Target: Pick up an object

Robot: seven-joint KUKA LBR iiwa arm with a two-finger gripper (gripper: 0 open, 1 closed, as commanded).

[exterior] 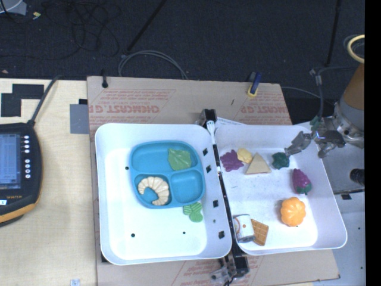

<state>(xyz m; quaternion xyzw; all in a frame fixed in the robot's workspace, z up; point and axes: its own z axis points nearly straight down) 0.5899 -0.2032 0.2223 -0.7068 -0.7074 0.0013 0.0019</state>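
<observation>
My gripper [309,146] hangs over the right bin's [333,231] far right edge, open, with nothing between its fingers. Its left fingertip [293,146] sits just up and right of a dark green toy [281,159], apart from it. A purple eggplant-like toy [301,181] lies below the gripper, and an orange pumpkin [292,211] further toward the front. A tan wedge [258,165], a yellow piece [244,155] and a purple cluster [231,160] lie at the bin's far left.
At the right bin's front left lie a small white can [242,224] and a brown cracker [259,232]. The left bin [113,219] holds a blue divided tray [138,159] with a green leaf [180,158] and a croissant [155,189]; a green piece [193,211] lies beside it.
</observation>
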